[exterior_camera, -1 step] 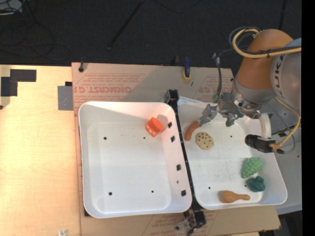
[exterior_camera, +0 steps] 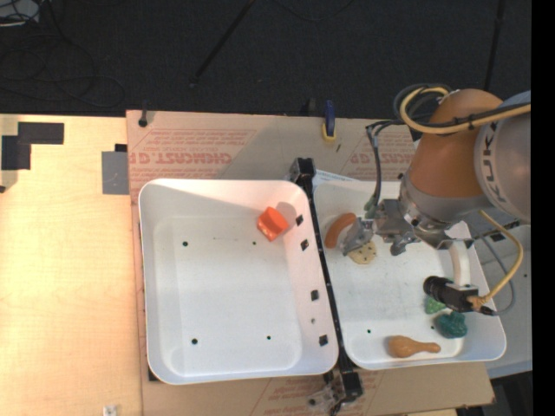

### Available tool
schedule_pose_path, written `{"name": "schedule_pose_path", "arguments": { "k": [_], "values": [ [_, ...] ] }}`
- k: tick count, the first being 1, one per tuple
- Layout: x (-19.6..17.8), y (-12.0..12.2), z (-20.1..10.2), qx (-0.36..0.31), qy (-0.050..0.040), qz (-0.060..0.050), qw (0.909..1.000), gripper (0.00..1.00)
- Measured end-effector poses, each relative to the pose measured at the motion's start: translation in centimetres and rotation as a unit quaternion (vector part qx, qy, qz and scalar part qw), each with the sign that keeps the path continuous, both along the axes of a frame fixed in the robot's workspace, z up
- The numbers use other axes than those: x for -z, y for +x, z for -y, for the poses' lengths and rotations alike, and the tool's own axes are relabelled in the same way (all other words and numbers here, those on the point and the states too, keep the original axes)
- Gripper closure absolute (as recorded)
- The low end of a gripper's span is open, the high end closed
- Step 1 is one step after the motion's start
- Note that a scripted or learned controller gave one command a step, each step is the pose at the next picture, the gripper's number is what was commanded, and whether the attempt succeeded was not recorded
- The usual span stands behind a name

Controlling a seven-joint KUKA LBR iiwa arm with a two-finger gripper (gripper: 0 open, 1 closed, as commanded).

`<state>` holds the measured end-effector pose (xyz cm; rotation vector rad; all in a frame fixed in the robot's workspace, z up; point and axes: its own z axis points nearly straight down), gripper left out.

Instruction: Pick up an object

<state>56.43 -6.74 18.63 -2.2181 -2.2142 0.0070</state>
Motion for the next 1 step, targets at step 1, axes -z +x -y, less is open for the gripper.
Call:
{"name": "schedule_pose_path", "arguments": {
  "k": [1],
  "values": [
    [1.9,4.58,4.94,0.0,-0.0021,0.004,1.0,0.0]
  ]
}}
